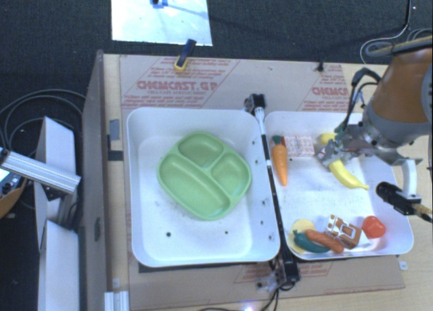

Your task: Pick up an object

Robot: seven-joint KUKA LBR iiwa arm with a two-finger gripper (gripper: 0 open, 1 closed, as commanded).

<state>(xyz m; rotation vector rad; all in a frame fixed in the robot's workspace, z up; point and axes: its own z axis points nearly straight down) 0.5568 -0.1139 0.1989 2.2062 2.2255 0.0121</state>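
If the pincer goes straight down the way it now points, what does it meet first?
Most likely the banana: the pincer hangs over its upper end in the right bin. Depth is unclear from this slanted view, so it could land on the bin floor beside it.

We see both white bins (145, 188) as smooth plastic with a slight sheen. Green divided tray (204, 174): matt plastic. Banana (346, 174), carrot (280, 161) and tomato (373, 226) look like glossy moulded plastic. Board (203, 83) under the bins: printed cardboard, matt. Arm's orange band (406, 90): satin finish.
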